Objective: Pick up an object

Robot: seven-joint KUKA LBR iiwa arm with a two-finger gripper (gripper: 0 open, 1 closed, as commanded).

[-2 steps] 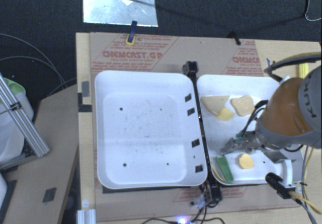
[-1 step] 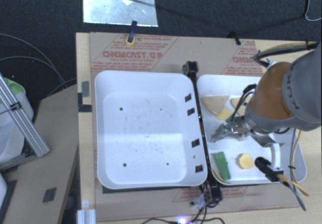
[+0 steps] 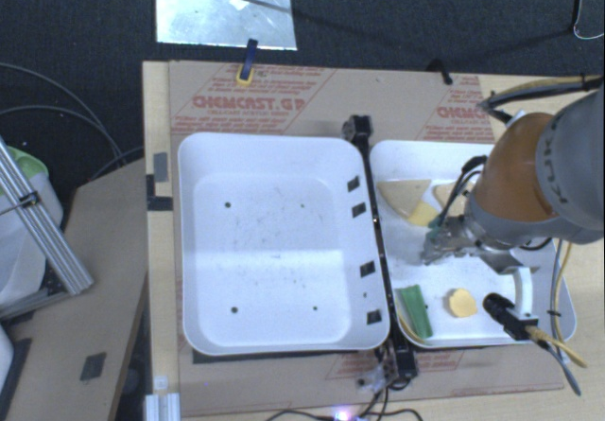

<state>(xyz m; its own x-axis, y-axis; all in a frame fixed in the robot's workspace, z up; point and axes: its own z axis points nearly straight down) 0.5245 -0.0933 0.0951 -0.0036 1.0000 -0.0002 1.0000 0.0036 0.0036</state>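
- The arm (image 3: 544, 173), grey with its orange band, rises closest to the lens. It reaches in over the right bin (image 3: 430, 275) and covers much of that bin's far right part.
- Below the band the gripper (image 3: 437, 245) hangs low over the middle of the right bin, pointing toward the divider between the two bins. It is small and dark here, so I cannot tell whether it is open or closed. Nothing can be seen held in it.
- The things to pick all lie in the right bin:
  - a green block (image 3: 413, 311) at the near left corner;
  - a round yellow piece (image 3: 461, 303) near the green block, on its right;
  - a cream wedge (image 3: 405, 194) at the far left;
  - a small yellow lump (image 3: 423, 215) touching the wedge's near edge.
- The yellow lump is the closest to the gripper, just beyond it. The green block and the round piece sit nearer the front wall, apart from it.
- The left bin (image 3: 274, 249) stands alongside, away from the gripper.
- As I judge it, the pick is not yet made: every item rests on the bin floor and none is lifted. Still to do are closing on one item, most likely the yellow lump or the wedge, and raising it clear.
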